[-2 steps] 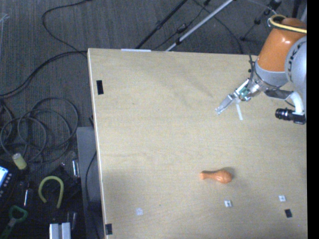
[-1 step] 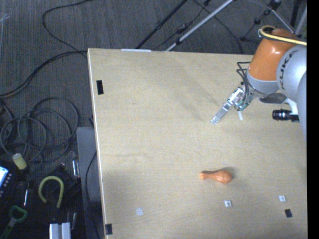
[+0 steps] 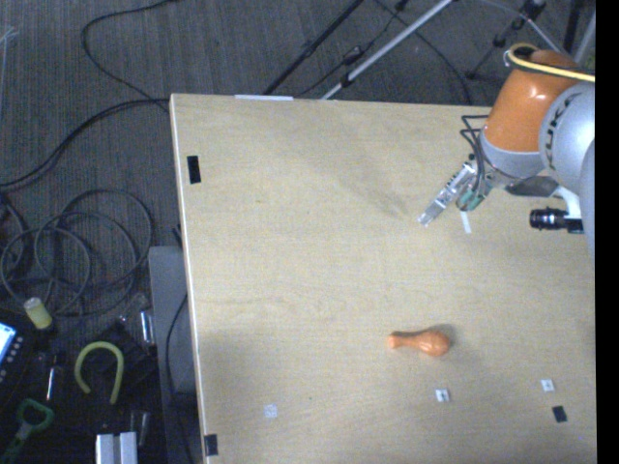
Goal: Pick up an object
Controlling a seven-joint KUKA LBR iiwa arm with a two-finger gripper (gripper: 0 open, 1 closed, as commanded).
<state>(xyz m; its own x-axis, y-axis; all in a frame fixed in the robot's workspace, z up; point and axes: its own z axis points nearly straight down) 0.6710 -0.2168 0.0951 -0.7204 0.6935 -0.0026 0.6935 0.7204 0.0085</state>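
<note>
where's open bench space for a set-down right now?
The whole left and middle of the bench is bare, from the black mark near its left edge across to the claw. Busier along the near right: the orange pear-shaped object and small markers beyond it.

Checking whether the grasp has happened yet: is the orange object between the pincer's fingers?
No. The orange object lies on the wooden bench top, well apart from the pincer, which is up near the right side.

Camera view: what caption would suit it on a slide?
Robot claw hovers above a wooden bench, apart from a small orange object.
</note>
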